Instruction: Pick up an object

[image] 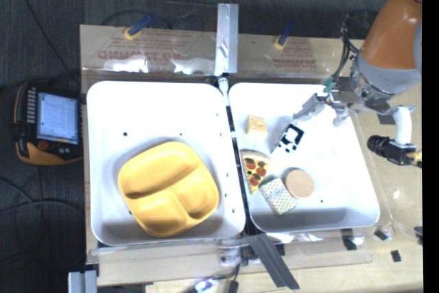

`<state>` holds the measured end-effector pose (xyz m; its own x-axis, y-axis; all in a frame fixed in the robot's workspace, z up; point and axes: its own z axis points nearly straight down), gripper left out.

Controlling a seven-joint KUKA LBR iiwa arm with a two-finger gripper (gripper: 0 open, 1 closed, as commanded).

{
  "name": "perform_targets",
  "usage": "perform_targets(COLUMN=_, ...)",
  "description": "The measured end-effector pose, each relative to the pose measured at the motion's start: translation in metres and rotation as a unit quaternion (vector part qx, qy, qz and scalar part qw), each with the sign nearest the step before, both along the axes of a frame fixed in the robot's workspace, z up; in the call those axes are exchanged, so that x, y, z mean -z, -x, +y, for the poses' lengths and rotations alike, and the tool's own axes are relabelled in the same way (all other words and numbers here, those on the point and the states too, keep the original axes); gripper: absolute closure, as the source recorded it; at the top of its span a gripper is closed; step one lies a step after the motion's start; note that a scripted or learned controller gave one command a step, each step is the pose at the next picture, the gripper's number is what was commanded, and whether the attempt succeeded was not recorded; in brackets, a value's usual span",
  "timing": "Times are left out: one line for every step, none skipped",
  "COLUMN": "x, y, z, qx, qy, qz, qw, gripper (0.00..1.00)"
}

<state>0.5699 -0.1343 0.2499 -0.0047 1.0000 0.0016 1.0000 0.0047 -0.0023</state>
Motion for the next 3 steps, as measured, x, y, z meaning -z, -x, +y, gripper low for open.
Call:
perform_targets(x=0.156, y=-0.029, z=0.002, qx=0.065, qy=0.0024, qz=0.0, qw=0.9979, gripper=0.0)
perform_targets(x=0.146, y=-0.03, z=0.004, qx=0.064, qy=-0.0001, qz=-0.001, qw=0.998, gripper=1.0)
perform_targets(x=0.071, y=-0.043, z=0.006, qx=0.219, qy=0.0031, qz=0.001, qw=0.9758, gripper=1.0)
